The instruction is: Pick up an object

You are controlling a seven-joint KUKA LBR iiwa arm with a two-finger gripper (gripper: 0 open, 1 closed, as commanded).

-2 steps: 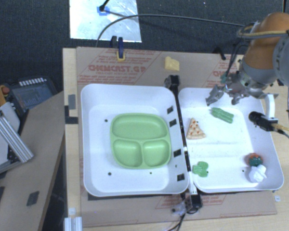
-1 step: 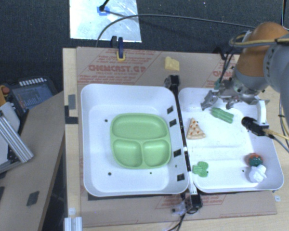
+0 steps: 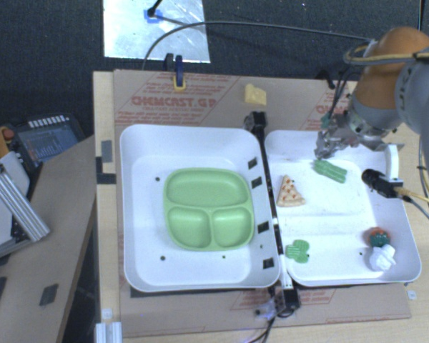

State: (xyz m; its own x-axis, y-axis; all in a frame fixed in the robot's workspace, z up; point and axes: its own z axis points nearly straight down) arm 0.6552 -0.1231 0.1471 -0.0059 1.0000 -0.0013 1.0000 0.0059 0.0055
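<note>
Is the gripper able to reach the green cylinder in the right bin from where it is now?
Probably yes. The gripper hangs just above and to the left of the green cylinder, which lies alone on the floor of the right bin. The pizza slice lies apart from it.

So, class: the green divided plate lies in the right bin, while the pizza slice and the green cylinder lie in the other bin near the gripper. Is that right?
Not quite. The camera view shows the green divided plate in the left bin, not the right one. The pizza slice and the green cylinder lie in the right bin, near the gripper.
</note>
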